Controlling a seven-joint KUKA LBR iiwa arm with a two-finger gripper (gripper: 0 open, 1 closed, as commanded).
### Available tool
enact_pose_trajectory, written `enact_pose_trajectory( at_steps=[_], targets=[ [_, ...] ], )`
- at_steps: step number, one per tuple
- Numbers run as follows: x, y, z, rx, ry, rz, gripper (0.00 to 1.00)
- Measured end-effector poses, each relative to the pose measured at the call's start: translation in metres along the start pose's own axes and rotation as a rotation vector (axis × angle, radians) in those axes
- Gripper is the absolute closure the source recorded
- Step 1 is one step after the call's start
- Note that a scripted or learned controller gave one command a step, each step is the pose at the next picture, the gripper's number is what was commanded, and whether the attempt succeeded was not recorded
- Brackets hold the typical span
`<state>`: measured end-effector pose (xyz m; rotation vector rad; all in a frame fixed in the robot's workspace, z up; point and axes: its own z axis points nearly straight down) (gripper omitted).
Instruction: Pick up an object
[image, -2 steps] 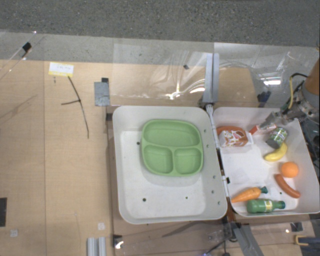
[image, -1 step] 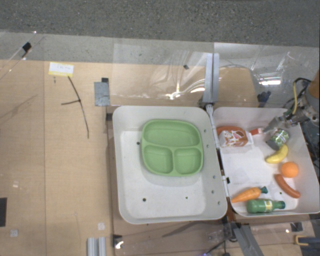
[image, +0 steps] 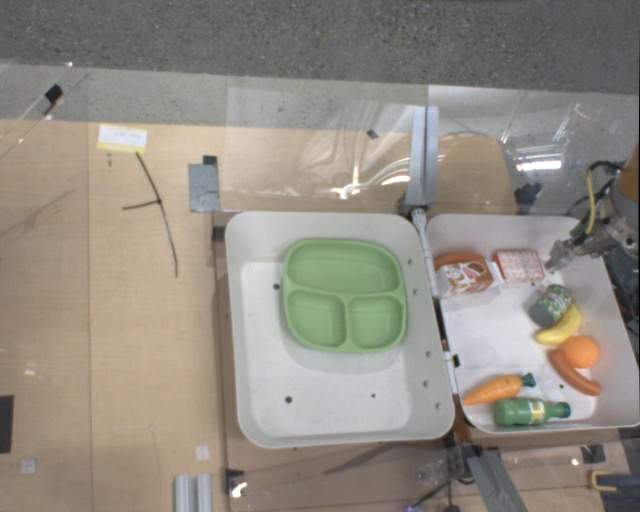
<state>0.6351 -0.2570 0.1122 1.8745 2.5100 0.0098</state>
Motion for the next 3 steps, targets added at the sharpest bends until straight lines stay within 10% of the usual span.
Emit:
enact_pose_trajectory(
  at_steps=[1, 2, 3],
  targets=[
    [0.000, 0.000, 0.000, 0.000, 0.000, 0.000, 0.00],
    [0.018, -0.012, 0.019, 0.004, -0.002, -0.034, 0.00],
    [0.016, -0.010, 0.005, -0.004, -0.008, -0.033, 1.00]
  ],
)
